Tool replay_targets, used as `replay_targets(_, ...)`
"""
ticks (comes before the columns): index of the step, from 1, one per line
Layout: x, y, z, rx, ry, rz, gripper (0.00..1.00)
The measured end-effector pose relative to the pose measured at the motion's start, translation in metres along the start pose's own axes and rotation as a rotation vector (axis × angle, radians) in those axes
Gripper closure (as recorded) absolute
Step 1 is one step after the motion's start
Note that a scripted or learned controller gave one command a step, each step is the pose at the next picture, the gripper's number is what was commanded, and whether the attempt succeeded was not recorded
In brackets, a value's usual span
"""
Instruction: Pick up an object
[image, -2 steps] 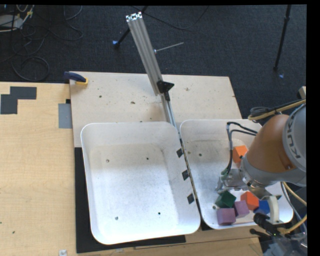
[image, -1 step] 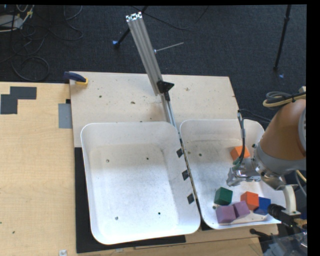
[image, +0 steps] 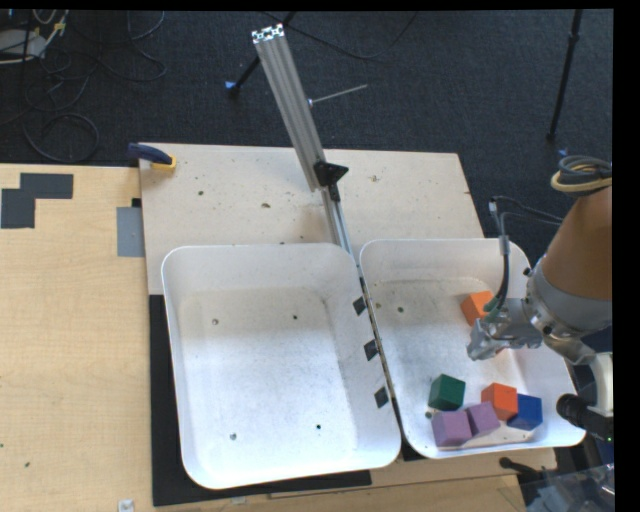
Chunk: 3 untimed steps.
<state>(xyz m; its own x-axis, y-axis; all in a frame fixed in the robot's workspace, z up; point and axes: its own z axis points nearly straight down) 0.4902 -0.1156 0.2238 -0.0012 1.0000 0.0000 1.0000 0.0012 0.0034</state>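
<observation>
The right bin holds several small blocks. An orange block lies near its right wall. Toward the front corner sit a dark green block, a purple block, a red-orange block and a blue block, close together. My gripper hangs over the right side of this bin, just below the orange block and above the front cluster. The wrist hides its tips from the camera, and nothing shows between them.
The left bin lies beside the right one, with a row of black clips along the shared wall. A slanted aluminium post rises behind the bins. A small clamp sits at the board's far left corner.
</observation>
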Motion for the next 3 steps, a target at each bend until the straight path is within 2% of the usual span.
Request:
replay_targets(1,-0.001,0.001,-0.018,0.003,0.000,0.000,1.00)
replay_targets(2,0.057,0.005,-0.009,0.006,0.001,-0.002,1.00)
replay_targets(3,0.110,0.000,-0.011,0.008,0.003,-0.004,1.00)
